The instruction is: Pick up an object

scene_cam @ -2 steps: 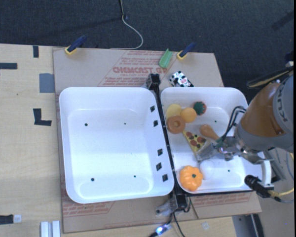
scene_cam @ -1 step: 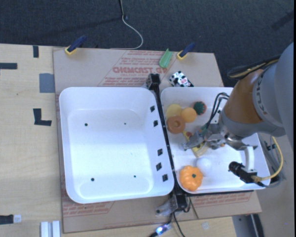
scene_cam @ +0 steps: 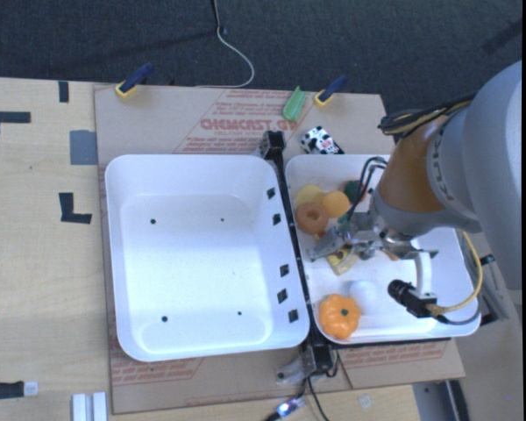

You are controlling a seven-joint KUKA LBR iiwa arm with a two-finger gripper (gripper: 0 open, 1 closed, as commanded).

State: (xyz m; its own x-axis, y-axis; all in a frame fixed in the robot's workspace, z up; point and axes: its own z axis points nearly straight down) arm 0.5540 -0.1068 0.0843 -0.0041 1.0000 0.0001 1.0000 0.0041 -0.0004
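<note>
While the gripper (scene_cam: 337,244) reaches down among toys in the right bin (scene_cam: 451,323), whether its fingers grip anything cannot be told; an orange pumpkin (scene_cam: 339,316) sits nearer

Red print on the cardboard sheet

The cardboard sheet (scene_cam: 237,117) under the two bins carries red lettering just beyond the far rim of the left bin (scene_cam: 193,160); it appears to read "CHEMCAST", though the letters are small and blurred. A finer red line of print runs above that word, nearer the sheet's far edge, and it is too small to make out. More faint red print shows on the sheet at the bin's near edge, also unreadable.
</note>
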